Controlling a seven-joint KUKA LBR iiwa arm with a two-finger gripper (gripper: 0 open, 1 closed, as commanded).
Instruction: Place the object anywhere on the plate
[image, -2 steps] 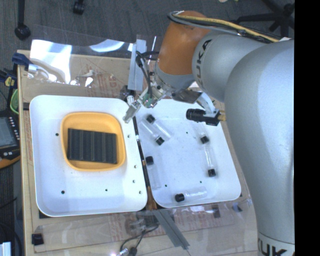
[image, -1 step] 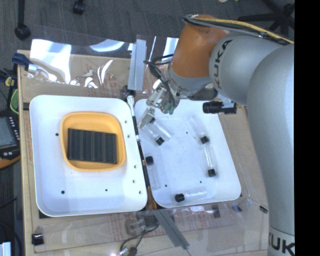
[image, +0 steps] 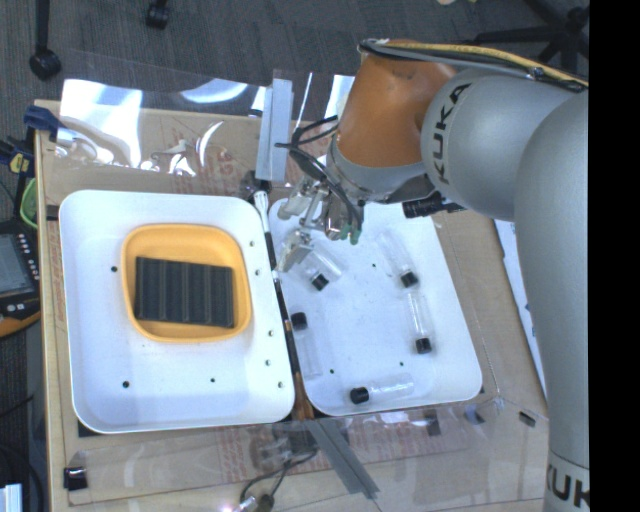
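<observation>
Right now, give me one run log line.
end effector: over right bin, far-left corner | clear vials: in right bin | yellow plate: left bin, no vial

Two white bins side by side on bench.

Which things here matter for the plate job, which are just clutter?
Job:
- yellow plate with dark ridged insert, in the left bin
- clear tubes with black caps in the right bin
- gripper, above the right bin's far end

Lying about:
- cables and devices off the bench's left edge
- metal bracket behind the bins
</observation>
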